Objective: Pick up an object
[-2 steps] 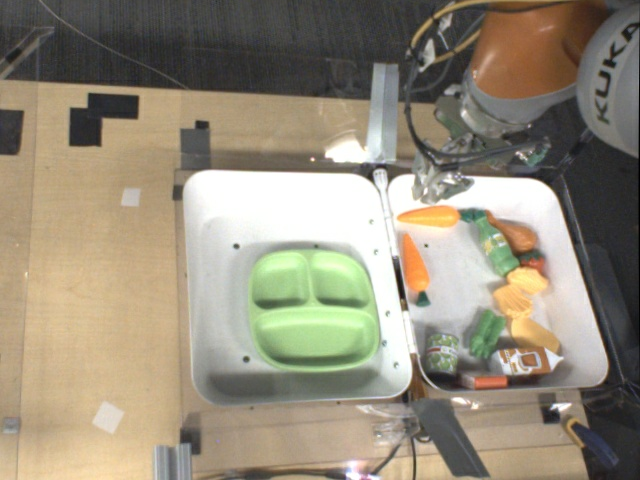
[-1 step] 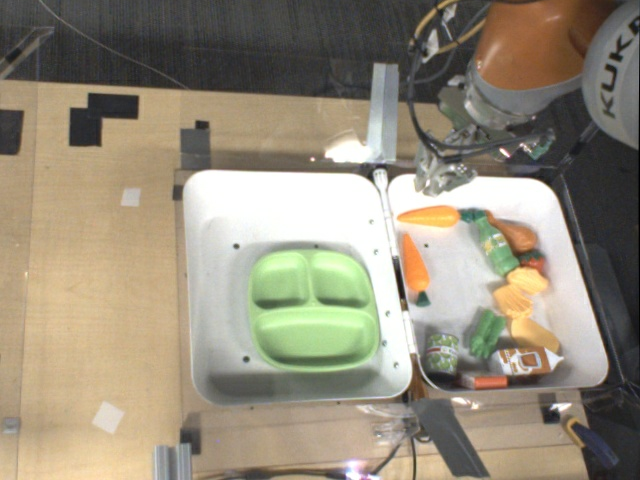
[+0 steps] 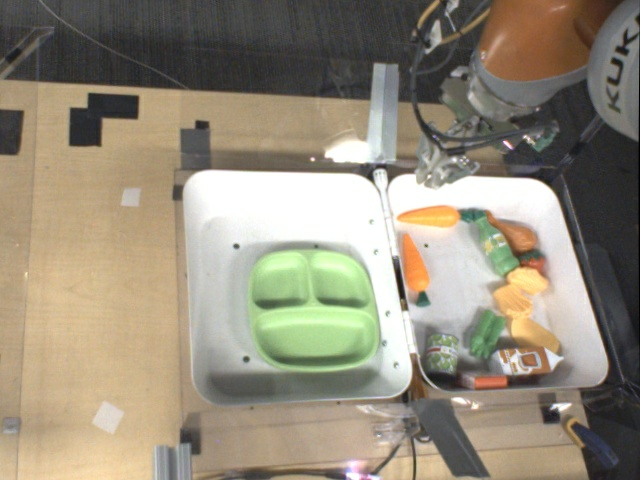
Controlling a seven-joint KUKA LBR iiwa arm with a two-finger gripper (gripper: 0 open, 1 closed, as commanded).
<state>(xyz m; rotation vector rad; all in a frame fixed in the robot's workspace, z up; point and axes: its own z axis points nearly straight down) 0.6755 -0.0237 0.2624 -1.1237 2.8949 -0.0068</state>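
I am the gripper (image 3: pixel 447 166), and I hang over the far left corner of the right bin (image 3: pixel 575 258). I cannot tell if my jaws are apart or together, and I see nothing held in them.

Just near of me, a carrot (image 3: pixel 429 215) lies flat on its side, pointing left. A second carrot (image 3: pixel 415 266) lies closer to the near side, by the bin's left wall. To the right of the first carrot sits a green bottle (image 3: pixel 494 241). More toy food is piled along the right and near sides of this bin, well apart from me. A small green can (image 3: pixel 441 351) stands by the near edge.

In the left bin (image 3: pixel 215 218) rests a green tray (image 3: pixel 314 310)
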